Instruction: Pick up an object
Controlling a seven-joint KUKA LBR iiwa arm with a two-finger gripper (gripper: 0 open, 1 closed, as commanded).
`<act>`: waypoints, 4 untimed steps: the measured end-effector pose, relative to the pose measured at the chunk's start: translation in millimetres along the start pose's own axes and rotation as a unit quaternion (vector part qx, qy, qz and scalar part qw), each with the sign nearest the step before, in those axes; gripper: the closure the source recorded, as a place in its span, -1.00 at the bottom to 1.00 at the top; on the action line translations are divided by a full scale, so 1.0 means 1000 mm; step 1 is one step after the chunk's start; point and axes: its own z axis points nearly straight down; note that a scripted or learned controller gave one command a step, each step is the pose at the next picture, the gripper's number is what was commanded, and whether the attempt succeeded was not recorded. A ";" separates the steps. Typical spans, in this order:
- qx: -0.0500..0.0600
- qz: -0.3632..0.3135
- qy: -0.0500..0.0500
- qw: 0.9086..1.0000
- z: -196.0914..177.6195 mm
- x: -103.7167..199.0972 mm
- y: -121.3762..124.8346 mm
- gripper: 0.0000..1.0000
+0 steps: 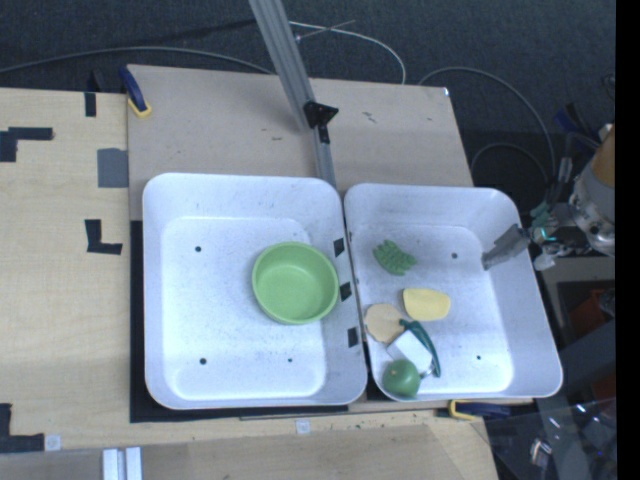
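**Hand at the right bin's rim, objects untouched**

While the arm sits at the 3 o'clock edge of the view, its hand reaches over the right bin's 3 o'clock rim as a grey, tapered finger slanting down toward 8 o'clock. Nothing lies at its tip. Whether the fingers stand apart or together cannot be told from this angle.

Both bins are shallow, white, rounded at the corners, their floors lightly speckled and dotted with a few dark holes. They sit touching, side by side, on a pale tan tabletop.

Left bin: a smooth, round green bowl, glossy like plastic, resting upright toward the bin's 3 o'clock side.

Right bin: objects cluster toward 7 o'clock, well apart from the hand.
- ridged green leaf-like piece, matte, at 10 o'clock of the bin floor.
- yellow rounded wedge, smooth, near the centre.
- pale tan disc, flat, just beside the wedge at its 8 o'clock.
- small white block with a dark teal curved strip lying across it.
- green ball, glossy, at the bin's 6 o'clock wall, touching the white block.

A grey metal pole slants in from 12 o'clock, ending above the seam between the bins.
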 end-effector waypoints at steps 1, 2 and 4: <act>0.000 0.000 0.000 1.000 0.000 0.000 0.000 -1.00; 0.003 0.001 0.001 1.000 0.064 0.002 -0.004 -1.00; -0.001 0.001 0.000 1.000 0.154 0.005 0.005 -1.00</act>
